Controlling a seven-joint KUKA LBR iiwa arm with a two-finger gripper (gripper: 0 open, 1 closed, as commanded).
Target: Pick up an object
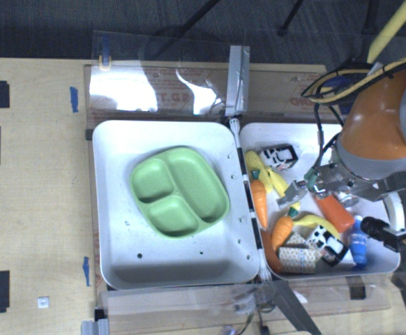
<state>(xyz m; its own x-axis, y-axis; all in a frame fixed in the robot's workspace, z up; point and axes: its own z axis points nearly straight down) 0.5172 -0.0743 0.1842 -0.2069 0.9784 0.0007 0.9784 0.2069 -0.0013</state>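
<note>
The right white bin [297, 128] holds a heap of toys. An orange carrot [259, 201] lies along its left wall beside a yellow banana [273, 178]. A black and white piece [280, 156] sits at the back. An orange bottle [336, 214] and a blue bottle [358, 247] lie to the right. My gripper [295, 192] hangs low over the middle of this heap, between the banana and the orange bottle, close above a second small carrot [281, 232]. I see nothing lifted in it.
The left white bin [112, 208] bears a green divided plate [180, 190]. A speckled brown piece [297, 257] and a black and white toy [326, 241] lie at the right bin's front. Cables [328, 86] hang behind the arm.
</note>
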